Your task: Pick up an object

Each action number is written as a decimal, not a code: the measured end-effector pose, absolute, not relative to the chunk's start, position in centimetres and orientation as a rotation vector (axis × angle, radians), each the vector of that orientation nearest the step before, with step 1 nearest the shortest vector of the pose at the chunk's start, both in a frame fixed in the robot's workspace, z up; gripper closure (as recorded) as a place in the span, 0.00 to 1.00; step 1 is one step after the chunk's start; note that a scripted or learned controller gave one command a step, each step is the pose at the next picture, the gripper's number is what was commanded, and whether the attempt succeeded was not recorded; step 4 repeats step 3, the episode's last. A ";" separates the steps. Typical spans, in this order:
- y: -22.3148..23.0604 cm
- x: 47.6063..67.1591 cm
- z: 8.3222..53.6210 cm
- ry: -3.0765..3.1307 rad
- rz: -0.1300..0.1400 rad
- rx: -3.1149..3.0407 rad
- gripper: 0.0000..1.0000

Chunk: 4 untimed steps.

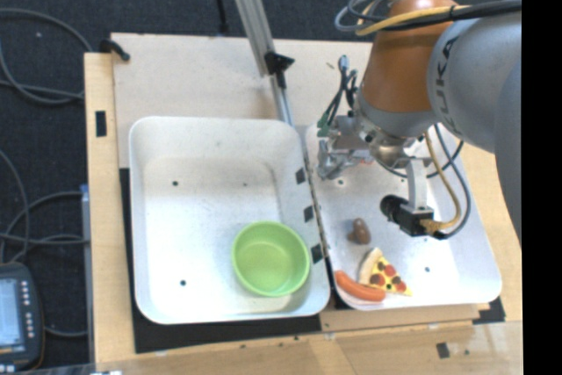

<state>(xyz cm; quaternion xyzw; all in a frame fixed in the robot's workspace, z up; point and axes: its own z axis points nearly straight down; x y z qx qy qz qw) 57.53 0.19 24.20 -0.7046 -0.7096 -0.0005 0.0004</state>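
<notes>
Two white bins sit side by side on your bench in the camera view, and the arm (pixel 439 66) reaches in from the right over the right bin (pixel 465 263). The gripper (pixel 332 161) hangs at that bin's upper left corner, close against the divider between the bins. You cannot tell from this slant whether the pincer is released or clenched; the metal parts there are too small and cluttered to read, and you can see nothing between them.

Look lower in the right bin for your candidates. A small brown object (pixel 360 231) rests on the floor, below and slightly right of the gripper and apart from it. Nearer the front edge lie a pizza slice toy (pixel 383 270) and, touching its lower side, an orange carrot-like piece (pixel 358 286). In the left bin (pixel 176 189) a green bowl (pixel 270 257) sits near the front right corner.

By my judgement you are in the approach step, with nothing lifted yet. The next move calls for shifting the gripper toward the front of the bin until it stands over the brown object, the nearest target, then descending around it before closing. Watch the divider wall; it is close to the gripper.
</notes>
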 end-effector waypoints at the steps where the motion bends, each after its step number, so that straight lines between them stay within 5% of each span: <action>1: 5.1 56.5 24.6 -2.229 -0.003 -2.210 1.00; 2: 8.9 54.4 23.6 -2.227 0.001 -2.214 1.00; 3: 8.8 54.5 23.6 -2.223 -0.002 -2.218 0.00; 4: 8.8 54.5 23.6 -2.223 -0.002 -2.218 0.00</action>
